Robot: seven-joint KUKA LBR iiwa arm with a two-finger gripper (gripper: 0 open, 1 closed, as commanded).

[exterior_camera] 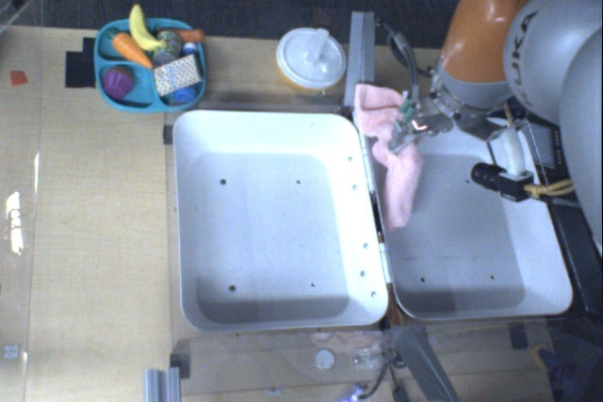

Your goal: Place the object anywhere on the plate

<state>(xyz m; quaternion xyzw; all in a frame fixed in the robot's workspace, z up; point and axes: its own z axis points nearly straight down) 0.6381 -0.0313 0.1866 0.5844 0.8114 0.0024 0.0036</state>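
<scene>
A pink cloth (399, 179) hangs limp over the left edge of the right bin (471, 259), near its back corner. Its top is bunched by the divider between the bins. My gripper (406, 129) is at the cloth's upper part, with its fingers shut on a fold, and the rest of the cloth trails down below it. The blue sectioned plate (102, 78) lies on the bench at the far back left, beyond the left bin (264, 221). It carries toy food: a banana, a carrot, a purple piece and a speckled block.
A round white-lidded yellow container (312, 58) stands behind the left bin, between the plate and the cloth. A grey upright post (362, 52) rises at the back between the bins. The arm's orange band and grey body cover the upper right.
</scene>
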